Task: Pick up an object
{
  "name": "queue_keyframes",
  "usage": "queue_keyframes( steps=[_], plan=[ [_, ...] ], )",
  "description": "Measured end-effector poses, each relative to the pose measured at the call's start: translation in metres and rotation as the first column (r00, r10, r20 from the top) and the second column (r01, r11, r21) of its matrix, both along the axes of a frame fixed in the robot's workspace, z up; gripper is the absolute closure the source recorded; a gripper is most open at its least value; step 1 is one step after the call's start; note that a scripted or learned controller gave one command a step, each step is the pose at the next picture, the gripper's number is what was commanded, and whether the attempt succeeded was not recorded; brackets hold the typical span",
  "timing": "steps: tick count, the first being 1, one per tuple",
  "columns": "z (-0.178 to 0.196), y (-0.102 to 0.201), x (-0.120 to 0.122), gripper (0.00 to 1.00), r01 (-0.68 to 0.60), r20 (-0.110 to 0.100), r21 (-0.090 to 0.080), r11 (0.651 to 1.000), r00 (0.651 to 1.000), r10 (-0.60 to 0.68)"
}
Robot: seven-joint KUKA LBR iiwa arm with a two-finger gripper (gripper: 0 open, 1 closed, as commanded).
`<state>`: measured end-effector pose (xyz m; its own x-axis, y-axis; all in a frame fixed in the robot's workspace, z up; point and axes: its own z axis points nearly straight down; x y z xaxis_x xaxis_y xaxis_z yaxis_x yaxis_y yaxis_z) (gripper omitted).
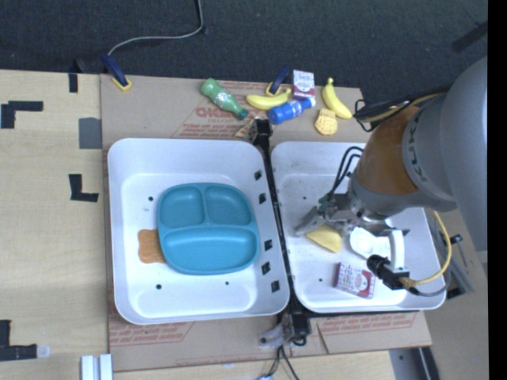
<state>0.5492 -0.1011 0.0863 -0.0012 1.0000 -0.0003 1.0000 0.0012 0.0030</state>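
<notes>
Arm over right bin; gripper low beside a yellow wedge-shaped piece.

The arm [420,157] enters from the right and covers the upper right of the right bin [301,172]. The left bin [127,212] holds one blue divided plate [207,228] and one orange piece [148,246] partly beneath its left edge. The right bin holds two loose items: one yellow piece [325,239], long axis running upper-left to lower-right, and one small red-and-white carton [353,280] near the front wall. The gripper [321,216] sits just above the yellow piece; finger spacing cannot be determined. Open floor remains at the right bin's left and front-left. Six small items lie behind the bins.
</notes>
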Motion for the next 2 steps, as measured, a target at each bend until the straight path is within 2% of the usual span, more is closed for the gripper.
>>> queue_keyframes(
  steps=[1, 2],
  plan=[
    [0.010, 0.000, 0.000, 1.00, 0.001, 0.001, -0.001, 1.000, 1.000, -0.001],
    [0.098, 0.069, 0.022, 1.00, -0.001, -0.003, 0.001, 1.000, 1.000, 0.001]
  ],
)
